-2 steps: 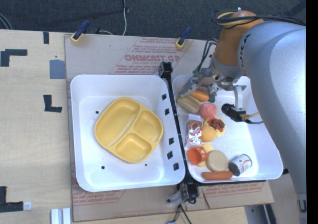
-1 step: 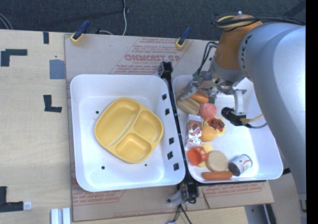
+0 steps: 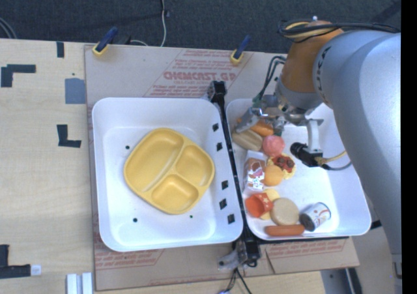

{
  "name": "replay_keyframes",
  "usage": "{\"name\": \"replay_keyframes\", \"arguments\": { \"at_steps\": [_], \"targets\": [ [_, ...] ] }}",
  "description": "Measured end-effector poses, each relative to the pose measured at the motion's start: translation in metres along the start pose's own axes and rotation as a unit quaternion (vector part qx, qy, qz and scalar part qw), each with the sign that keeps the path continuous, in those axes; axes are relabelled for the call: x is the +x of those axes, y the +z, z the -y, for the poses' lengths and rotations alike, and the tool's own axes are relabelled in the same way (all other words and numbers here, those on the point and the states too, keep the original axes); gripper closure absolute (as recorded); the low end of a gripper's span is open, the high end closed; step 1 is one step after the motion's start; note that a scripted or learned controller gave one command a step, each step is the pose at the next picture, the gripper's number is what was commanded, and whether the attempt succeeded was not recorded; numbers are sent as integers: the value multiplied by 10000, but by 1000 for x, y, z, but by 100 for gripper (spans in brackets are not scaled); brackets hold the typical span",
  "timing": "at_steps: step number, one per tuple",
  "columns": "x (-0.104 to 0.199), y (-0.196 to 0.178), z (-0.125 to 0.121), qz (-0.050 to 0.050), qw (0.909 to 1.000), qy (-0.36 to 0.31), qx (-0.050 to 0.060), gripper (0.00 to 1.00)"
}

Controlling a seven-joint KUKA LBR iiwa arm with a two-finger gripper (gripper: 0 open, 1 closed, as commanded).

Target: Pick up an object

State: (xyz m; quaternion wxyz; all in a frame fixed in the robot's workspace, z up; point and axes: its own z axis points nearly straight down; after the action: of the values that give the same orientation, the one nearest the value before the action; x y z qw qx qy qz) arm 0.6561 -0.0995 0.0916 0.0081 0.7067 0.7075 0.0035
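seen from above: two shallow white bins side by side on a cardboard sheet printed in red "chemcast gp" (image 3: 199, 76), clamped at the upper edge by a yellow clip (image 3: 102, 45) and a blue clip (image 3: 240, 48). in the left bin (image 3: 107, 156), centre of frame, a yellow compartment tray (image 3: 169, 170) lying flat. in the right bin (image 3: 345, 211), a cluster of toy food: a bread-like piece (image 3: 246, 139) at the upper left corner, a pink ball (image 3: 273, 145) just below the gripper (image 3: 264, 118), a red-and-white packet (image 3: 255, 173), a round tan biscuit (image 3: 284, 210), a sausage (image 3: 284, 229) along the lower rim, a small can (image 3: 317, 214) beside it, label unreadable. grey arm with orange band (image 3: 301, 68) reaching in from upper right, gripper down among the uppermost items; state of fingers: cannot tell.
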Motion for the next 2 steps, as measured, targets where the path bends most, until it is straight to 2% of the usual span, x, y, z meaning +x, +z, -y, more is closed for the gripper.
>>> {"name": "replay_keyframes", "arguments": {
  "at_steps": [1,2],
  "targets": [
    [-13,0,17,-30,10000,-10,7,0],
    [-4,1,-17,1,10000,-9,17,0]
  ]
}}
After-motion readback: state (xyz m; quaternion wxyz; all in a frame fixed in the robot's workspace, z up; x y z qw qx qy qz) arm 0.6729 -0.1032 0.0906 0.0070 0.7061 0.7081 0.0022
